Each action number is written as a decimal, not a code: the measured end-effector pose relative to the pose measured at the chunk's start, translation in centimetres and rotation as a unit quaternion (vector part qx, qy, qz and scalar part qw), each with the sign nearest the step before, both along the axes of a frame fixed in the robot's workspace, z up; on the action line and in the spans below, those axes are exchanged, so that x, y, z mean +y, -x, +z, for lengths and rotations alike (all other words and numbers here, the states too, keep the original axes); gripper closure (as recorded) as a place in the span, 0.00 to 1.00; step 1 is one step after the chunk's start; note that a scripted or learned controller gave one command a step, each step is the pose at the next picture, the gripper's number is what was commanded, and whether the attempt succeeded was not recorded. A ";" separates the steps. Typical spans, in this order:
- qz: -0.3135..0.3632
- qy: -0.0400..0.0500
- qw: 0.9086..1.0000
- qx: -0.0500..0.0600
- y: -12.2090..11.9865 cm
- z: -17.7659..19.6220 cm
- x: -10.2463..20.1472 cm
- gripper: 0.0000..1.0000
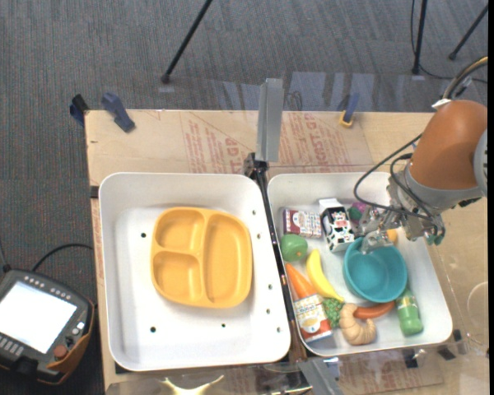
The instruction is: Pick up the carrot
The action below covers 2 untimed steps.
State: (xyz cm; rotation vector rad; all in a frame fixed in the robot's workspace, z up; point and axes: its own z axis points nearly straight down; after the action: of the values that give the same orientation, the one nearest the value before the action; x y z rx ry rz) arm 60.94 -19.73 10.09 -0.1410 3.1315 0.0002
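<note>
The carrot (298,281) is orange and lies at a slant near the left wall of the right bin (439,290). A green fruit (294,247) lies just above it and a banana (319,273) just to its right. My gripper (385,231) hangs over the far rim of a teal bowl (375,273), well to the right of the carrot and apart from it. The orange wrist band (449,145) sits above it.
The right bin also holds a cow-print carton (337,225), a dark box (302,221), a small bottle (313,317), broccoli (334,309), a sausage (373,309), a croissant (358,330) and a green bottle (410,316). A yellow divided plate (202,256) lies in the left bin (123,303).
</note>
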 end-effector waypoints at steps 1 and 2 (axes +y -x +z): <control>-0.010 0.002 1.000 -0.004 1.6 9.7 -1.4 1.00; -0.057 -0.002 0.998 0.007 9.3 2.6 -1.2 1.00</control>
State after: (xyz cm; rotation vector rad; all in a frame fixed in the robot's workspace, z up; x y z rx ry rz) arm 51.66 -20.92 12.70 0.0365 3.1486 0.0070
